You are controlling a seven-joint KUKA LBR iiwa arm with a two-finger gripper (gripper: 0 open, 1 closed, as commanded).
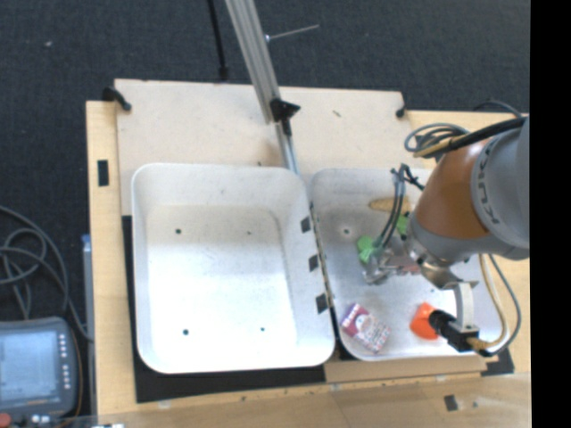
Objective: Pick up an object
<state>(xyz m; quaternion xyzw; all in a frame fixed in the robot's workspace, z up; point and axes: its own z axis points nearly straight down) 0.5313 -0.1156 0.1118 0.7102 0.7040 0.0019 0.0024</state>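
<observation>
Green object [366, 248] lay in the right bin [343, 194] just beside the claw [379, 270], whose state I cannot tell; a misaligned descent could nudge it aside.

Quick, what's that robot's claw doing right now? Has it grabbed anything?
Gripper: low in the right bin, beside a green object; whether it is open, closed or holding anything cannot be told.
</observation>
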